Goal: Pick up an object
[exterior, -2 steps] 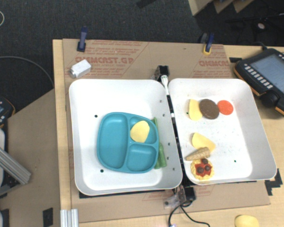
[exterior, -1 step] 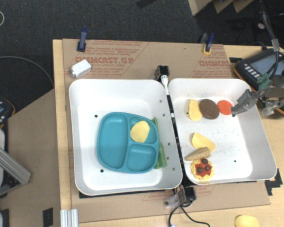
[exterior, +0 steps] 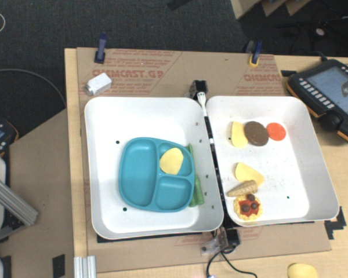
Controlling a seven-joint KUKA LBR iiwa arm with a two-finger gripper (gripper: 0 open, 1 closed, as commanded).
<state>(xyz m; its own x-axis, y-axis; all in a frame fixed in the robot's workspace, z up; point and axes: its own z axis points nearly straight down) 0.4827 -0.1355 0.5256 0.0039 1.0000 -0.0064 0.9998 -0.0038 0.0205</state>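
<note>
The right bin holds several small toy foods: a pale yellow piece, a brown disc overlapping it, an orange-red disc, a yellow wedge, a tan cone-shaped piece and a small tart with dark berries. In the left bin lies a teal divided tray with a yellow piece in its upper right compartment. A green item lies along the tray's right edge.
A cardboard sheet lies under both bins, held by two clamps at the back. A small white block sits on it at back left. A black handheld pendant lies at the right.
</note>
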